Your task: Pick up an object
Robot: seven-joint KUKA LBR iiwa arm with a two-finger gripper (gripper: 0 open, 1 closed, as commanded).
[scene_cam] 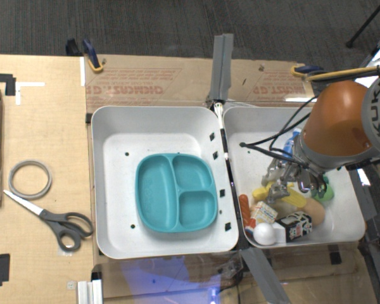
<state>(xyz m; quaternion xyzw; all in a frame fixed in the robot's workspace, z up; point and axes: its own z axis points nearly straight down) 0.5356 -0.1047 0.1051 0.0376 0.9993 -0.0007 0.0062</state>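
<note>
My gripper (284, 183) hangs low in the right bin (247, 132), directly over a pile of small objects. Its fingertips sit among a yellow piece (292, 199) and a tan rounded object (314, 210). Beside them lie a white ball (264, 234), a black-and-white patterned block (297, 225), a red stick (244, 208), a small white packet (264, 211) and a green object (325, 192). The orange wrist band (335, 126) hides part of the bin behind it.
The left bin (107, 170) holds a teal divided plate (176, 192). On the bench to the left lie scissors (57, 220) and a roll of tape (30, 178). Black cables (266, 145) trail across the right bin's floor.
</note>
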